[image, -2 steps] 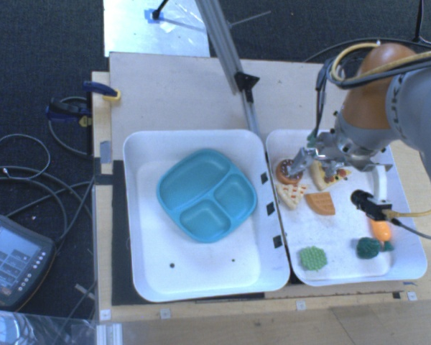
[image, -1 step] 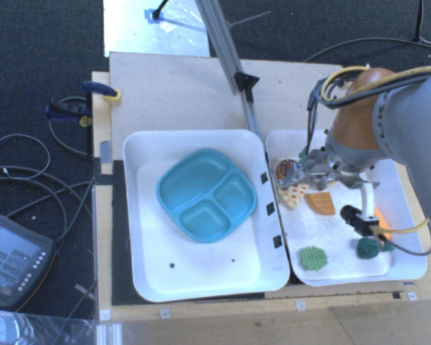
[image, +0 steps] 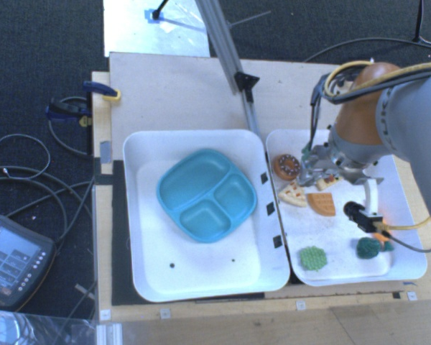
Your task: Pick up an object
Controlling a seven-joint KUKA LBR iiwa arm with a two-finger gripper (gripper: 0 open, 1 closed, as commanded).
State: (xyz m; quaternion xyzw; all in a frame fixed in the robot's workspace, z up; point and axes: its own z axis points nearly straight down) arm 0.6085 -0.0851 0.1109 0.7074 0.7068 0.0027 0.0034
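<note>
Pale bench (image: 172,92) bearing two white bins. Over the right bin (image: 409,264), near its far-left corner: gripper (image: 317,172), jaw state impossible to tell. Just beside it, donut (image: 286,167), pizza slice (image: 294,195), orange cracker (image: 321,204). Farther toward the near edge, green disc (image: 314,258), broccoli (image: 370,248). Left bin (image: 151,264) holding blue divided plate (image: 206,194).

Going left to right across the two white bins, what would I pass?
Blue divided plate → chocolate donut → pizza slice → green round piece → orange cracker-like piece → dark green toy.
</note>
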